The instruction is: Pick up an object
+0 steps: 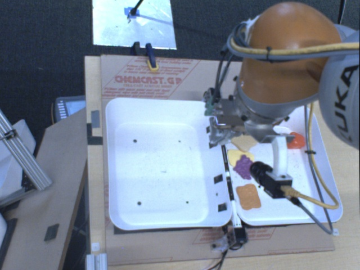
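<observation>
The arm's orange wrist hangs over the right bin (pixel 315 204), and the gripper (pixel 225 129) sits low at that bin's left edge, near the divider between the bins. Just below it lie a yellow piece (pixel 234 157) and a purple bunch of grapes (pixel 244 166). A tan, bread-like slab (pixel 248 196) rests nearer the front. A red-orange thing (pixel 296 140) peeks out behind the white bracket at the right. The arm covers much of the right bin's far half.
The left bin (pixel 157 167) stands beside the right one on a cardboard sheet (pixel 149 77). A shiny square panel (pixel 134 16) lies behind the bench. Aluminium rails (pixel 19 151) lean at the far left.
</observation>
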